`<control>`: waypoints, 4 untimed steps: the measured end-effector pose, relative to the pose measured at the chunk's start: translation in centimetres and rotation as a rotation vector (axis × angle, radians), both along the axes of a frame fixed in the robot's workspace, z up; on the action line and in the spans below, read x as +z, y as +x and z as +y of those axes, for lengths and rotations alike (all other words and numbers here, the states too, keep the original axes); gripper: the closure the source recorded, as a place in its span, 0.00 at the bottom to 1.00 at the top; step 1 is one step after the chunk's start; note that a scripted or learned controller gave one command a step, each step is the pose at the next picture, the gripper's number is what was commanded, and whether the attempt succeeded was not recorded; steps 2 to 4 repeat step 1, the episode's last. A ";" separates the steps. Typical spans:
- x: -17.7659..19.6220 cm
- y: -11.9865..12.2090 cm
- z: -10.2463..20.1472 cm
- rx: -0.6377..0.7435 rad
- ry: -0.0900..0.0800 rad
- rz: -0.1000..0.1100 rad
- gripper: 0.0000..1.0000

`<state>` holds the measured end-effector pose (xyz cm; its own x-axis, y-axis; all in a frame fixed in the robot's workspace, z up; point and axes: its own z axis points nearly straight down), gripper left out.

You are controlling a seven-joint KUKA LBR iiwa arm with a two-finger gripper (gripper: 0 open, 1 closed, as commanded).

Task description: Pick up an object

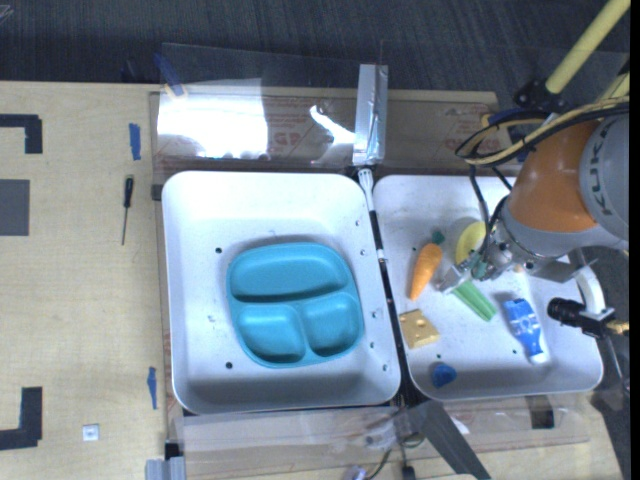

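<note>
In the right bin (560, 368) lie an orange carrot (425, 267), a yellow round piece (470, 236), a green stick (474, 299), a blue and white tube (524, 329), a tan cheese-like block (418, 328) and a small blue piece (443, 374). My gripper (474, 270) is low over the bin's middle, at the upper end of the green stick and just below the yellow piece. The wrist above it hides part of the yellow piece. The carrot is a short way to the gripper's left.
The left bin (190, 218) holds a blue divided tray (294, 301). A ridge (378, 258) separates the two bins. A clear plastic sheet (260, 118) and a metal bracket (370, 113) stand behind the bins. Cables (500, 128) run behind the arm at the right.
</note>
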<state>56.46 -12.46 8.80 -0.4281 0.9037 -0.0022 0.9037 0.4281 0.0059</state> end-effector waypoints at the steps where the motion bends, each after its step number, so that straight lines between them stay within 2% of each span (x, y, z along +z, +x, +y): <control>1: 10.9 2.3 7.2 -0.207 0.001 0.000 1.00; 4: 10.9 2.3 7.2 -0.207 0.001 0.000 1.00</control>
